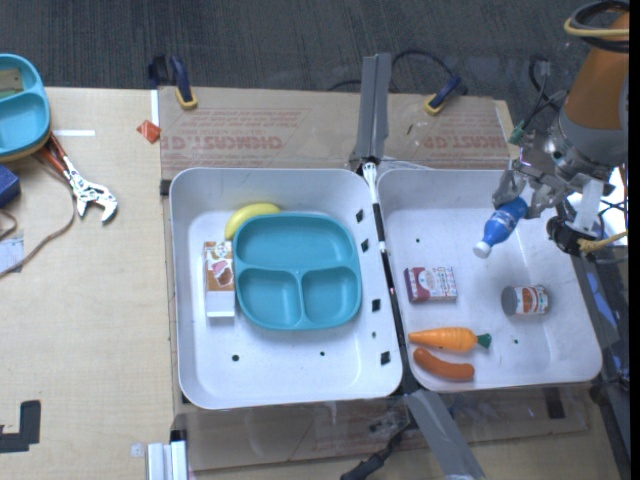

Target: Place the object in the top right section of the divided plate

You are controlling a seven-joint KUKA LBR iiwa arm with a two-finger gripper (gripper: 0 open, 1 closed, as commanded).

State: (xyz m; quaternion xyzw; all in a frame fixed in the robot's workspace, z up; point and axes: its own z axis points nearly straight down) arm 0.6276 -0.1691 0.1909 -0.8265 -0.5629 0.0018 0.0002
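Far left of the counter (90,348): a wrench (85,193) and a spare blue tray (20,103) at the edge, both well apart from the bins.

Left bin (190,298): the divided plate (297,270) sits centred, one wide section on its far side and two smaller ones on the near side. All sections appear bare. A banana (250,214) lies touching the plate's far-left rim; a small carton (219,278) lies just beside its left edge.

Right bin (570,358): a red-and-white box (431,284) near the divider, a carrot (447,339) with a sausage (443,366) just near of it, and a can (525,300) on its side further right.

Far right: the tool (522,200) is clamped on the blue end of a bottle (499,226). The bottle hangs tilted, white cap pointing down and left, apparently clear of the right bin's floor. The tilt likely follows from a grip at one end.

Judgement: grasp looks made, transport not yet done. The next move calls for a carry left across the divider to the plate's top right section. The end grip may let the bottle swing or slip.
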